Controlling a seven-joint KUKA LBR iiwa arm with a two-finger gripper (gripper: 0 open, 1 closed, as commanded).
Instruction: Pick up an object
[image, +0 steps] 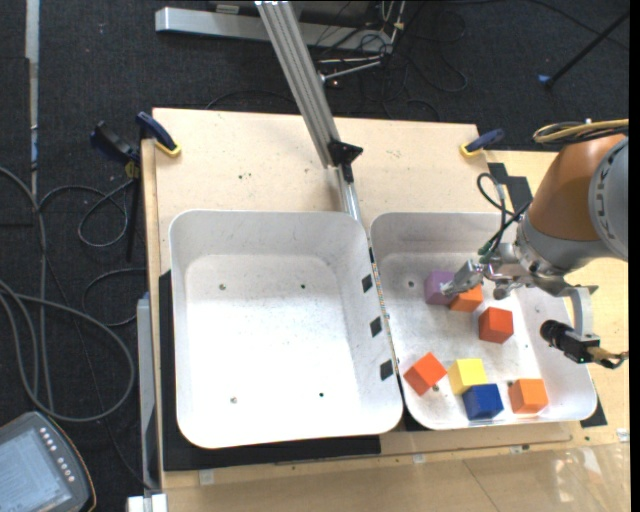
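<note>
Nearest the camera lies a blue cube (483, 401) in the right bin (580, 405); my gripper (468, 287) sits low over a small orange block (466, 299) beside a purple block (438, 287), finger opening indeterminate; the block looks light and rigid, best pinched across flat opposite faces.

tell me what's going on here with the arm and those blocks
A robot arm reaches in from the right over the right-hand bin, its gripper low over a purple block and a small orange block beside it. Whether it has hold of either is unclear. More blocks lie in that bin: a red one, two orange, a yellow and a blue.
</note>
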